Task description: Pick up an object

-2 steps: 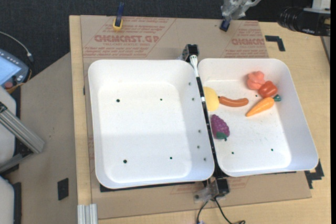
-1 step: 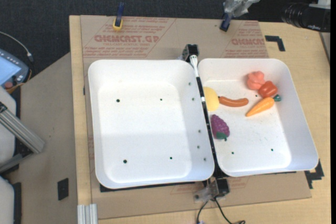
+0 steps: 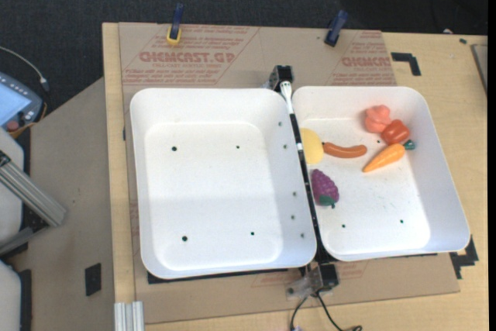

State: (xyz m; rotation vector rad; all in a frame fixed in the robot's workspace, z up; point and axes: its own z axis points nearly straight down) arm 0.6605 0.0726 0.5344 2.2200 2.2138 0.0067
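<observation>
the step in hand is to choose one toy and come down on it cleanly, and the right bin point(image 3: 434, 190) holds every candidate: a yellow piece point(image 3: 311, 145) against the wall next to the left bin point(image 3: 209, 182), an orange sausage point(image 3: 344, 150) just beside it, a purple grape bunch point(image 3: 325, 187) a little nearer the camera, and a tight group of a pink piece point(image 3: 377, 118), a red pepper point(image 3: 395, 132) and a carrot point(image 3: 385, 158) toward the far right corner. the grape bunch looks the best target, since it lies apart from the others with bare bin floor around it; a straight descent with the fingers spanning its narrow width should do well. the yellow piece sits too near the wall, and the pink piece, pepper and carrot touch or nearly touch, so a grasp there risks nudging neighbours. as for the claw, i cannot tell its state or its place relative to the toys, so the approach would presumably begin from the right side of the counter point(image 3: 232, 43).
</observation>
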